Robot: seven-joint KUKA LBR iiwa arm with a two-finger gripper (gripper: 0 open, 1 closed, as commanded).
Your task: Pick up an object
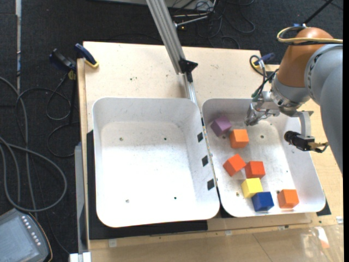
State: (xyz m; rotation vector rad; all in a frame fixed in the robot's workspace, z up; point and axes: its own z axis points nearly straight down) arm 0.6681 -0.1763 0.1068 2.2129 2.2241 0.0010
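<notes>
Camera view puts our gripper (254, 117) low over the far part of the right bin (305, 171), just right of the purple block (221, 126) and just beyond an orange block (239, 138). We cannot tell its grip. Nearer us lie two more orange blocks (234, 164), a yellow block (251, 187), a blue block (262, 201) and another orange one. We see the left bin (109, 119) beside it.

**Pale bench on a dark, cable-strewn floor**

A light wooden bench (152, 70), speckled with small dark marks, stands on dark carpet-like floor (38, 15). Black cables (32, 146) loop across the floor at nine o'clock. A slanted metal rail (166, 29) crosses from twelve o'clock. A grey device (22, 239) sits at seven o'clock.
</notes>
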